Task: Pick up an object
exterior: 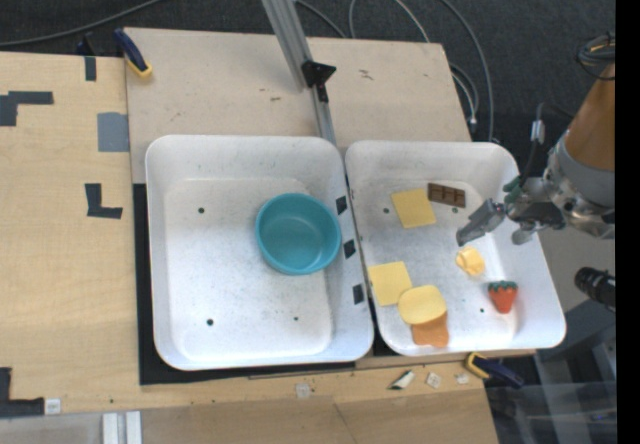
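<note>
Camera view: fingers (497, 228) spread, empty, above right bin (452, 154); small yellow piece (471, 261) just below them, apart.

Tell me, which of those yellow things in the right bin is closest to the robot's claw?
The small rounded yellow lump, just below the gripper. The two flat yellow squares and the yellow-topped orange block lie farther left.
</note>
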